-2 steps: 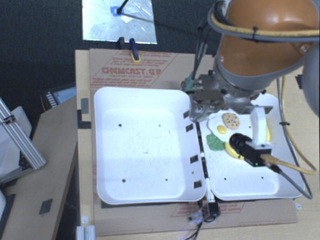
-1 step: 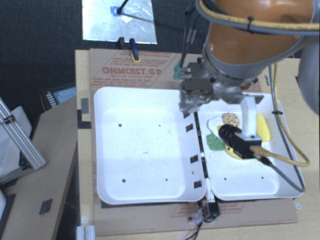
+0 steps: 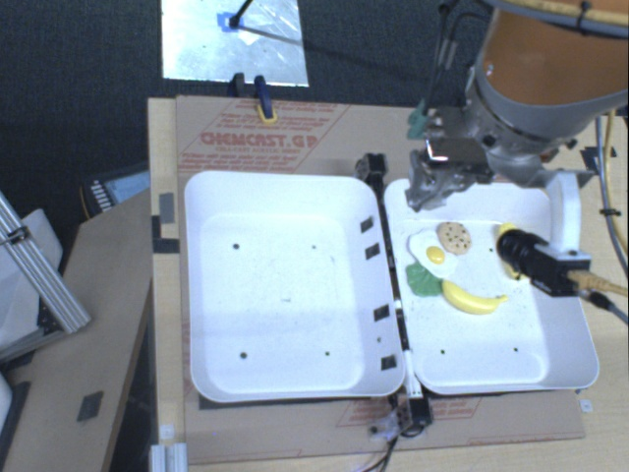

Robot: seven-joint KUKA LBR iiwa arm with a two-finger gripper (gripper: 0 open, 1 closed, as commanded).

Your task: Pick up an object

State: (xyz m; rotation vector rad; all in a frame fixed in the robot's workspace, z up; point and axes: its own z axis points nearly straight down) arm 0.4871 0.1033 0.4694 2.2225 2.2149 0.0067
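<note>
The right bin [image 3: 491, 362] holds a small cluster of toy food. A round brown cookie [image 3: 453, 236] lies next to a white fried egg with a yellow yolk [image 3: 430, 252]. Below them a green leafy piece [image 3: 423, 279] touches a yellow banana [image 3: 474, 300]. My gripper [image 3: 429, 193] hangs over the back left corner of that bin, just behind the cookie and egg and apart from them. Nothing is seen held in it.
The left bin [image 3: 285, 283] sits beside the right one, with a row of black clips [image 3: 378, 254] along the shared wall. Both bins rest on a cardboard sheet [image 3: 260, 138]. A silver foil sheet [image 3: 233, 26] lies behind the bench.
</note>
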